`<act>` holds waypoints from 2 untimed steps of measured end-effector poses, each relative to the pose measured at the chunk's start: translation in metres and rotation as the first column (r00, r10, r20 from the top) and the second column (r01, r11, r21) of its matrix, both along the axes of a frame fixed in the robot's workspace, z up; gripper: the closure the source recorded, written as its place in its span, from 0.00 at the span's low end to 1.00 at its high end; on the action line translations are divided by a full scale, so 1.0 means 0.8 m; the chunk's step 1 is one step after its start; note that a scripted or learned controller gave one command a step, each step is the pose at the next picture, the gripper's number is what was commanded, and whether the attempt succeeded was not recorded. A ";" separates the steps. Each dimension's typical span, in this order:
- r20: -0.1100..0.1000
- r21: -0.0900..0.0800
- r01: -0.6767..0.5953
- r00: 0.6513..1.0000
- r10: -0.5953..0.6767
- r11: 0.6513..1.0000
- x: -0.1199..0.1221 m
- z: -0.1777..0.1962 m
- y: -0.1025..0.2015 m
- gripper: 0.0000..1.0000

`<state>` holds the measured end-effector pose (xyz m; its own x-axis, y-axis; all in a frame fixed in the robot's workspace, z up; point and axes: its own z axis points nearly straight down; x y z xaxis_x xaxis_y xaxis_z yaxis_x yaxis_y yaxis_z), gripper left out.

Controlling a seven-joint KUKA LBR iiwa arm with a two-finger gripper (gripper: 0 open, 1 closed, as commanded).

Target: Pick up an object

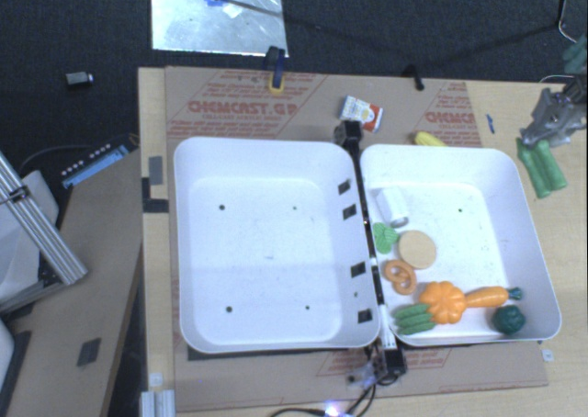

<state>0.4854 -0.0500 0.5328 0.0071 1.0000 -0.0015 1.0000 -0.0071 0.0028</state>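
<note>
Approach is the step we judge to be in hand: the gripper [554,118] sits at the far right edge of the bench, outside the right bin [514,176], and nothing shows between its tips. Whether the claw is wide or narrow we cannot tell from this slant. A green cylindrical piece [542,167] lies just below it on the cardboard, outside the bin.

Candidate objects cluster well down and to the left of the claw, in the near-left part of the right bin: an orange toy pumpkin [443,301], a toy carrot [485,296] touching it, a dark green ball-like piece [508,319], a pretzel [400,274], a tan round disc [416,249] and a white block [392,206]. The left bin [266,250] lies farther still.

Next, we reckon, the arm must travel left and down over the bin, choose one piece that stands apart, such as the white block, and descend on it
</note>
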 end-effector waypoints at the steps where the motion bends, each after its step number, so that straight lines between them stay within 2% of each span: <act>1: 0.001 -0.001 -0.001 1.000 0.001 1.000 0.005 0.003 -0.089 1.00; 2: 0.001 -0.002 -0.001 1.000 0.001 1.000 0.000 0.003 -0.179 1.00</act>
<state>0.4857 -0.1935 0.5352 0.0056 1.0000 -0.0031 1.0000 -0.0056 0.0037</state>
